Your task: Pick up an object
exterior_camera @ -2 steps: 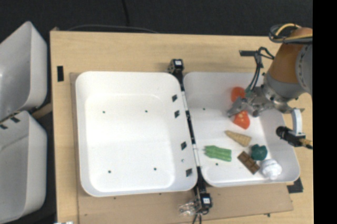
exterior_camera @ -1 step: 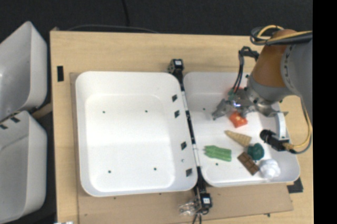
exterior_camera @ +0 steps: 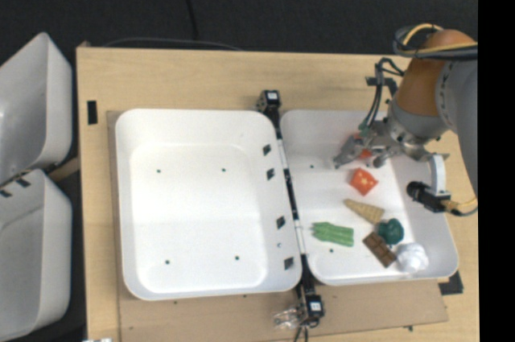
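Gripper (exterior_camera: 360, 154) hovers in right bin (exterior_camera: 314, 131), upper centre-right of frame; fingers appear spread, nothing between them, though view is blurry. Orange block (exterior_camera: 364, 181) lies just below it, not touching.

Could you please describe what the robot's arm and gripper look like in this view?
The arm is grey with an orange band above the wrist and thin cables looped alongside it. The gripper is a dark metallic two-finger unit with a small red detail.
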`<action>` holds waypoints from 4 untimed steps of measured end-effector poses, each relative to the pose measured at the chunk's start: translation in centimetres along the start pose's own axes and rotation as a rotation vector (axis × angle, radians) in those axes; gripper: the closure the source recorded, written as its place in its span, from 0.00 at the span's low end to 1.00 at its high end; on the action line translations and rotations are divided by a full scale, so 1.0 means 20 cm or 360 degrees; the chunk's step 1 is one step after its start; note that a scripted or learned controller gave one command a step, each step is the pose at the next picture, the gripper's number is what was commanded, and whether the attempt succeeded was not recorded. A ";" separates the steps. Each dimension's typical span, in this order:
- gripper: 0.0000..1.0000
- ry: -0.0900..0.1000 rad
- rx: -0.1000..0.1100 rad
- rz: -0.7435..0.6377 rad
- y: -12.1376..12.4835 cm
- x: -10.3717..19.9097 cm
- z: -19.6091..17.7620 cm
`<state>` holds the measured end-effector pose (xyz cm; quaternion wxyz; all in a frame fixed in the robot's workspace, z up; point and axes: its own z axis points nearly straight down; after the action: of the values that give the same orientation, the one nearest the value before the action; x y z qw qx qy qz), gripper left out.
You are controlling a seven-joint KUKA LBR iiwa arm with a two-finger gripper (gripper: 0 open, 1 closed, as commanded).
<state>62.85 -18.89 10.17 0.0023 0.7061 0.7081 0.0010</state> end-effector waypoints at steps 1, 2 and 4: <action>0.00 0.0001 0.0008 -0.0002 -0.08 0.12 0.00; 0.00 -0.0004 -0.0001 0.0008 0.04 -0.22 0.00; 0.00 -0.0001 0.0006 -0.0001 0.17 0.08 0.00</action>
<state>66.21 -17.34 10.14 0.0010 0.7058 0.7084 -0.0006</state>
